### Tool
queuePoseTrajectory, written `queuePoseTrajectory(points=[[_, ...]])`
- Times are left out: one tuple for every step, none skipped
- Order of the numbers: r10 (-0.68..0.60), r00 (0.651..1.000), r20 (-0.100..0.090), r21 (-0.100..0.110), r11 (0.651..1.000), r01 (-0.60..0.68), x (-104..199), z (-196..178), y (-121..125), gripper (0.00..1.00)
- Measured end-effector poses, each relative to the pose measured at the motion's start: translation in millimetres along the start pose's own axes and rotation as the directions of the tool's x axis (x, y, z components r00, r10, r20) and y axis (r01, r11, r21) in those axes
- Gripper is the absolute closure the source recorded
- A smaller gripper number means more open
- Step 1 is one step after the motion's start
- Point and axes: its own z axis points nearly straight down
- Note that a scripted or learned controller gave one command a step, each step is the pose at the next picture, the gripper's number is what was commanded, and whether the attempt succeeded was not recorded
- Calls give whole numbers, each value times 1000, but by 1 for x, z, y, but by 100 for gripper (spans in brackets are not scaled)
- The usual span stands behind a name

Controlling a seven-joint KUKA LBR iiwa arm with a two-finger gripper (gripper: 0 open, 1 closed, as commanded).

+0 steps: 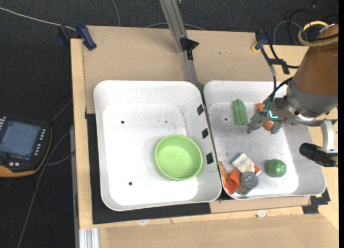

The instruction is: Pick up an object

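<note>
Now we are looking at the gripper [263, 124] hovering in the right half of the frame, over the upper middle of the right bin [306, 188]. Its dark fingers [253, 127] are splaying apart at a moderate width, and we are seeing nothing between them, only the speckled white floor of the bin. Behind it, the grey arm with its orange band [321, 64] is reaching in from the right edge.

Just to the left of the gripper, a green oblong object [239, 111] is lying on the bin floor, near the fingertips but apart from them. Below and slightly right of the gripper, a round green object [276, 168] is sitting near the bin's lower right. Lower left of the gripper, in the bin's bottom left corner, we are seeing a small cluster: a small printed packet [242, 161], an orange piece [233, 179] and a grey round item [248, 181], all touching or nearly so.

Further left, across the divide, a light green bowl [178, 157] is resting upright in the lower right part of the left bin [107, 134].
</note>
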Motion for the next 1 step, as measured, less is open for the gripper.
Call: queuePoseTrajectory(points=[[0, 1000, 0, 0, 1000, 0, 0, 0, 0, 0]])
